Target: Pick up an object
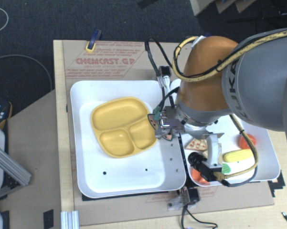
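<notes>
A yellow three-compartment plate [119,128] lies in the left white bin [78,142], toward its back right. My gripper [163,126] hangs low over the divider between the two bins, right at the plate's right edge. The bulky orange-banded wrist [205,80] covers most of it from above. In the right bin [273,162] lie a yellow corn cob with a green end [239,155], a pizza-slice-like piece [197,143], an orange piece [199,176] at the front left, and a red-orange piece [247,140] on the right. The arm hides the back of that bin.
Both bins sit on a cardboard-covered bench [110,56]. A small blue and yellow tool [92,41] lies at the bench's back edge. Two small dark specks [104,172] dot the left bin's floor in front of the plate.
</notes>
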### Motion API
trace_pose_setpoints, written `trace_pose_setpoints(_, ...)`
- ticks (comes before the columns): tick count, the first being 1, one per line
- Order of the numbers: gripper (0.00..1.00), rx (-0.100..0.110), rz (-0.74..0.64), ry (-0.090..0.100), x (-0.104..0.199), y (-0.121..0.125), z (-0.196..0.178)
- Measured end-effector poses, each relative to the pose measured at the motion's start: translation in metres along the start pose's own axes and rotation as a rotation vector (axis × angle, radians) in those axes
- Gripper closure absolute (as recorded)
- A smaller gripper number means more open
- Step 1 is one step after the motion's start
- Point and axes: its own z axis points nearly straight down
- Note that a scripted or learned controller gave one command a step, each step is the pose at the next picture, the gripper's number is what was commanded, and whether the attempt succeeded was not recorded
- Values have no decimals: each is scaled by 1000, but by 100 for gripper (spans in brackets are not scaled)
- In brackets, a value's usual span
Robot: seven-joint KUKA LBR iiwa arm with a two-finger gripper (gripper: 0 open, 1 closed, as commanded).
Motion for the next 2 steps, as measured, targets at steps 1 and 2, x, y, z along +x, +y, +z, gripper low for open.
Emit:
trace_pose_setpoints(1, 100, 1, 8, -3, -16, 1, 16)
trace_pose_setpoints(2, 100, -7, 3, -2, -3, 5, -2)
